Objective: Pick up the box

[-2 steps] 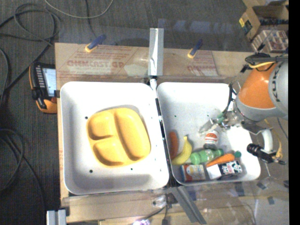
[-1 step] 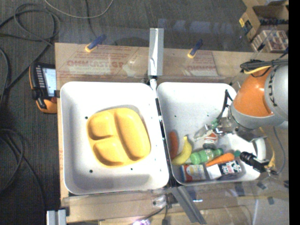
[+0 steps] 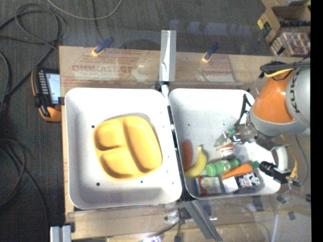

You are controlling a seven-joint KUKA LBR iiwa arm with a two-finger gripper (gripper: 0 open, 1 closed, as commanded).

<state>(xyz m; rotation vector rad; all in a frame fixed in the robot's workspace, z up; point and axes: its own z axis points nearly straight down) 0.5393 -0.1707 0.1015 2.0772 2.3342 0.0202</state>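
Observation:
A flat box with a red and orange print lies along the front wall of the right bin. A second box, white with dark print, lies just right of it. My gripper hangs low over the bin's right middle, behind the boxes and apart from them. Just under its tip lies a small white and red item; contact with it cannot be made out. The grey arm with its orange band comes in from the right.
Between gripper and boxes lie a green bottle and a carrot. A banana and an orange sausage-shaped piece lie near the bin's left wall. The left bin holds a yellow divided tray.

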